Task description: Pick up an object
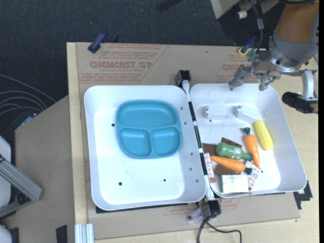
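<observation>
My gripper (249,84) hangs over the back rim of the right bin (288,151), open, with nothing between its fingers. In the bin's front half lies a cluster of toy food. A yellow corn cob (262,134) is nearest the gripper, toward the right wall. An orange carrot (252,148) lies beside it, and a second carrot (228,163) lies further left. A green bottle (230,150) rests between the two carrots. At the front edge sits a white carton (234,183). All of these lie well in front of the gripper.
The left bin (101,176) holds a blue divided plate (148,128). A black clip (183,77) marks the seam between the bins at the back. Two small pale pieces (242,112) lie on the right bin's floor just in front of the gripper.
</observation>
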Tool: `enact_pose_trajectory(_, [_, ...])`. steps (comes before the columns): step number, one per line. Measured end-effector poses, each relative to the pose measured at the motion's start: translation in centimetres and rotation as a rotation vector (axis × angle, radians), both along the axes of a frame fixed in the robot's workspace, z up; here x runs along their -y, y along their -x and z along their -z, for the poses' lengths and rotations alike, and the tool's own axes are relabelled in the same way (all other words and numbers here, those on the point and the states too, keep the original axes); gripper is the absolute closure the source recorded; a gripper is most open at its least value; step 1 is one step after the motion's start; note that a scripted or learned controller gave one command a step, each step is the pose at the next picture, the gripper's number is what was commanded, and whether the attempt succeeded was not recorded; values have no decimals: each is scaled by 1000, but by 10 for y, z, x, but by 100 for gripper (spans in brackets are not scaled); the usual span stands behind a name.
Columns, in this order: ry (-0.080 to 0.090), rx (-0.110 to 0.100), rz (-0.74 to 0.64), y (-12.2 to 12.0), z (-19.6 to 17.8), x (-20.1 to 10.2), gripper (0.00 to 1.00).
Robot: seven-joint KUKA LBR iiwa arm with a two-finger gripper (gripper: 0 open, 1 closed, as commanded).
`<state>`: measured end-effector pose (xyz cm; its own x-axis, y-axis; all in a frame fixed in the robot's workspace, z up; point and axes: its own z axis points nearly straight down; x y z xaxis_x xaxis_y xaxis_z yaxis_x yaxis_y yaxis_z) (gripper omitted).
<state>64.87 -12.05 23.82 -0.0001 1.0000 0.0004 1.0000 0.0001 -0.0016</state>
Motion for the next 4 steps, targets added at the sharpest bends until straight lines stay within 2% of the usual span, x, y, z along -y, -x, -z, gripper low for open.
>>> enact_pose_trajectory(1, [1,0,1,48,154,42,0])
enact_pose_trajectory(2, [-8,-18,2,-2,155,48,0])
enact_pose_trajectory(3, [0,-1,1,60,154,55,0])
enact_pose_trajectory(4, [0,2,1,59,143,55,100])
